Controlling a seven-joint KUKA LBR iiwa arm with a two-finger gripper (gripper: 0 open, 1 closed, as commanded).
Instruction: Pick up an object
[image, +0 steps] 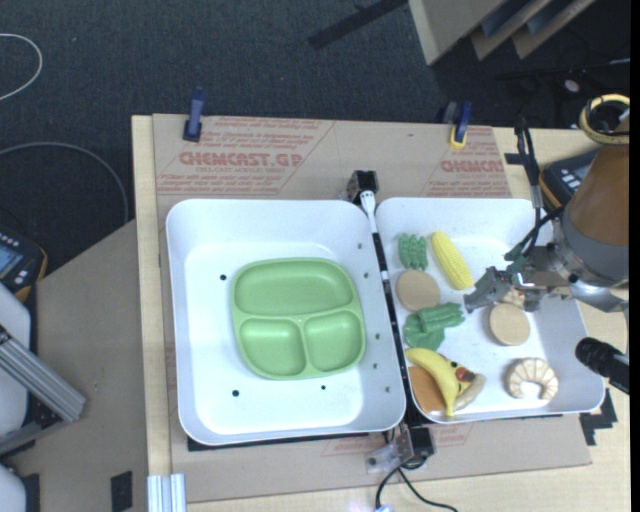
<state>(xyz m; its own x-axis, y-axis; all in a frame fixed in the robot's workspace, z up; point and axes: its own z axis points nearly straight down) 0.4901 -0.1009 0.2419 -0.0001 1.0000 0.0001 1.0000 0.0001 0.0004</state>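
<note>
**Pincer poised over toy food in right bin**

The arm's pincer (497, 287) hangs over the right bin (500, 212) — whether it is spread or pressed together cannot be told. Just left of it lie a corn cob (451, 260) and a tan disc (417, 290); just beside it on the right, a round cracker (509, 325). Farther left, the left bin (200, 240) holds a green divided plate (297, 317).

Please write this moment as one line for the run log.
arm: over right bin | gripper: above toy food, between corn cob and round cookie | held: nothing visible | left bin: green divided plate
</note>
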